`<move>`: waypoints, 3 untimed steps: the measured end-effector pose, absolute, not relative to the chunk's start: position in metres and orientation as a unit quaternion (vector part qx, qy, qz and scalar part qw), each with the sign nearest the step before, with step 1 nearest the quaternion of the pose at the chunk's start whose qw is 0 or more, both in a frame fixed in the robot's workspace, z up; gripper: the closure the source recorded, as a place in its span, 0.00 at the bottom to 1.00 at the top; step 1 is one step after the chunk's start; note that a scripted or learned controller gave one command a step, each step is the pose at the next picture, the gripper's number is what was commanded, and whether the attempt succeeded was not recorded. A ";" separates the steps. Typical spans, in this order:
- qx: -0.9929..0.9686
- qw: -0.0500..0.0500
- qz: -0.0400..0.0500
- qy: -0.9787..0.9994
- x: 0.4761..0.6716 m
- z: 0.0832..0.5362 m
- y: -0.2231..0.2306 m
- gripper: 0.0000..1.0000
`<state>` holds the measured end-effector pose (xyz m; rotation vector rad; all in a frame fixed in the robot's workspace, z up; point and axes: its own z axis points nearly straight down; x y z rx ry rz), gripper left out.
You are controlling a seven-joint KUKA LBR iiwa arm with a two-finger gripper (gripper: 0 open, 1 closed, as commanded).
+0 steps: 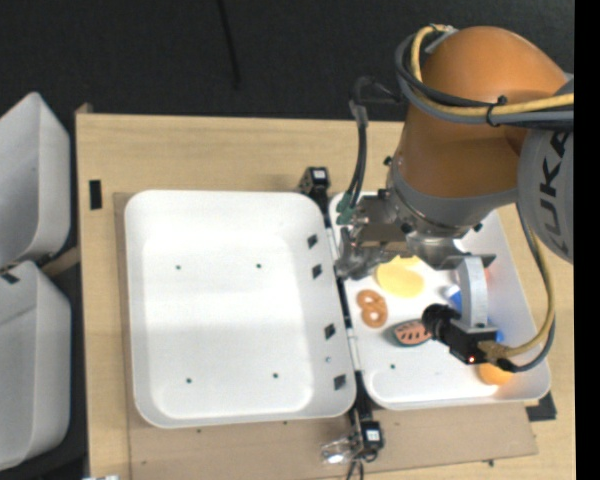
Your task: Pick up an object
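So there's a pale yellow lemon-shaped piece (pixel 401 278) right beside my pincer (pixel 365 243), brown pretzel (pixel 371 308) just below it. Honestly can't tell whether my pincer's gripping anything.

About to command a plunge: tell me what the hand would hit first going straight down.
Likely the right bin floor near its left wall, beside the yellow piece; the hand is mostly hidden, depth unclear.

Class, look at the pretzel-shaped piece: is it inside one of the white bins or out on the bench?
Inside. The pretzel lies on the floor of the right bin, near its left wall, beside the yellow piece.
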<state>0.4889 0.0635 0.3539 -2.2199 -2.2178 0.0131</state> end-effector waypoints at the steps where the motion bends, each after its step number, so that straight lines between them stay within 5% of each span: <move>1: -0.706 -0.005 -0.006 -0.708 0.492 0.510 0.070 1.00; 2: -0.707 0.004 0.007 -0.707 0.546 0.375 0.078 1.00; 3: -0.705 0.000 0.001 -0.709 0.550 0.413 0.122 1.00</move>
